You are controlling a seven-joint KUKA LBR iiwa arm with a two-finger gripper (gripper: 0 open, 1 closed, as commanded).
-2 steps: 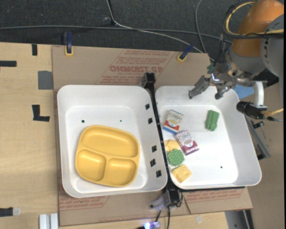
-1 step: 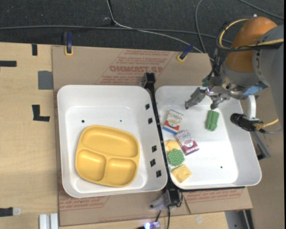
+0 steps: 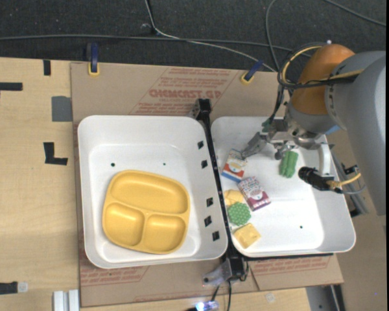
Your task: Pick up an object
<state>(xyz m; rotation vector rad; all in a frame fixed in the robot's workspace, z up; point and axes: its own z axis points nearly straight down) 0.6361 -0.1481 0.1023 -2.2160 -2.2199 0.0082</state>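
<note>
My gripper point(image 3: 243, 151) hangs low over the back left part of the right bin point(image 3: 311, 229), pointing down and left. Its tip is just above a red, white and blue packet point(image 3: 233, 169) by the divider. In front of that lie a purple and white packet point(image 3: 254, 192), a yellow piece point(image 3: 231, 197), a green round piece point(image 3: 239, 214) and a yellow wedge point(image 3: 247, 236). A green cylinder point(image 3: 288, 164) lies to the right of the tip, under the wrist. Nothing shows as held.
The left bin point(image 3: 91, 141) holds a yellow divided plate point(image 3: 146, 210). A black divider point(image 3: 211, 173) runs between the bins. The grey arm with its orange band point(image 3: 324, 76) stands over the right bin's back right corner.
</note>
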